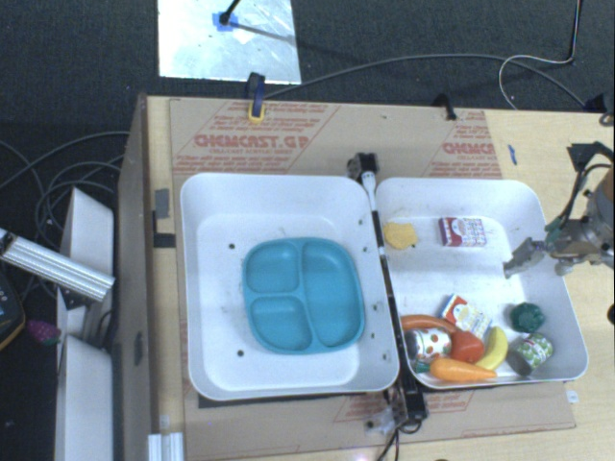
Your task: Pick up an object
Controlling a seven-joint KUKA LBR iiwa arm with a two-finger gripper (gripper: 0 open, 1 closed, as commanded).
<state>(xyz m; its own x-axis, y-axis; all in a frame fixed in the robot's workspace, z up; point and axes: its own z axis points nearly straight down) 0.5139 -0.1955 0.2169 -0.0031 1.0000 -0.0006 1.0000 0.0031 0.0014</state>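
My gripper hangs over the right rim of the right bin. Its two fingers are spread apart with nothing between them. In that bin, a red and white carton and a yellow round piece lie towards the back. A dark green ball sits just below and to the left of the gripper. Along the front lie a small can, a banana, a carrot, a red tomato and a small orange and white box.
The left bin holds a blue divided plate. A clamp sits where the two bins meet at the back. A foil sheet lies on the dark floor beyond the bench. Cables run along the left.
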